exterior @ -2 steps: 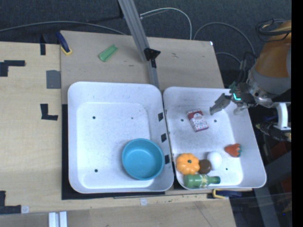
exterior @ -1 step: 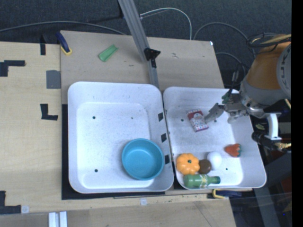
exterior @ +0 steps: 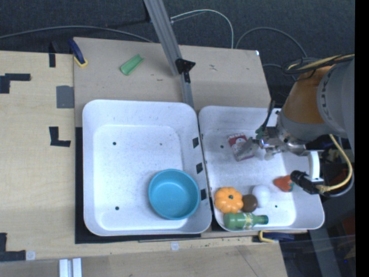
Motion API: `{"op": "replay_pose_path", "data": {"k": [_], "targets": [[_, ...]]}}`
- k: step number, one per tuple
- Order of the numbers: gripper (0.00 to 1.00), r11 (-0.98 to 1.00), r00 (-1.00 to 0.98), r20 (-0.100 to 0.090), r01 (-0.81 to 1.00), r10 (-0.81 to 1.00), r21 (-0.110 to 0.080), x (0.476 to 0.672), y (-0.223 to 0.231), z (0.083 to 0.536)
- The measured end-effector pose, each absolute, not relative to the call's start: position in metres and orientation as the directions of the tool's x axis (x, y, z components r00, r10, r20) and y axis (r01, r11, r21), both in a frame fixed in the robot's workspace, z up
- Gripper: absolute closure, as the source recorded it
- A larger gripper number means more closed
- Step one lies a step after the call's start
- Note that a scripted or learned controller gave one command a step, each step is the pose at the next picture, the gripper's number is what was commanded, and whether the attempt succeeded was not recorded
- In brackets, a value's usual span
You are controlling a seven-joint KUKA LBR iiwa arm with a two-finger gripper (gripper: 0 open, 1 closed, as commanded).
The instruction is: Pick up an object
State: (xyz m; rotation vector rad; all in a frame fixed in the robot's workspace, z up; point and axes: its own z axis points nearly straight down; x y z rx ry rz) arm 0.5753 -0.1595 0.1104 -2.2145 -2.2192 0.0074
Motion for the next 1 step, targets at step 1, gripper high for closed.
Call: {"op": "replay_pose_path", "data": {"k": [1], "targets": [[0.0, 0.002, -0.002, -0.002, 1.0, 1.0, -0.001, 0.5754, -0.1589, 0.088]]}}
